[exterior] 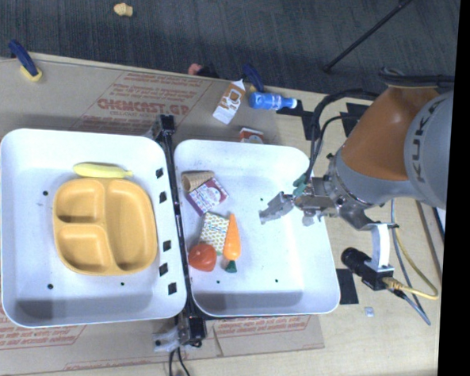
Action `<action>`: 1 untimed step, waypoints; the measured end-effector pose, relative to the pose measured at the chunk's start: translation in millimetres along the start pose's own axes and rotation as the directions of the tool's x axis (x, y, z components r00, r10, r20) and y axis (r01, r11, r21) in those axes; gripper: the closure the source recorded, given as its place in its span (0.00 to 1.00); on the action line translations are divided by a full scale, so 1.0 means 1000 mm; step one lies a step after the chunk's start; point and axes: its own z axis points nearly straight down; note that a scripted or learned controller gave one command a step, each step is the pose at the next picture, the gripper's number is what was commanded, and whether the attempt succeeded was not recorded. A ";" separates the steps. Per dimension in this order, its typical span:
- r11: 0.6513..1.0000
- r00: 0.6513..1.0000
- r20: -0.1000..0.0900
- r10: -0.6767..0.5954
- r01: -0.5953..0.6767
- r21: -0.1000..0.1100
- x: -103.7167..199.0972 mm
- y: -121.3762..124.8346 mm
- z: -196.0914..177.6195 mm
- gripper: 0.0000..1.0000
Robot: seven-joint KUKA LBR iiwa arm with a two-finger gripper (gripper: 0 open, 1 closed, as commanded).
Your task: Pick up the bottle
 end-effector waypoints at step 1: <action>1.000 1.000 -0.001 -0.005 0.005 0.002 0.000 0.000 -0.010 1.00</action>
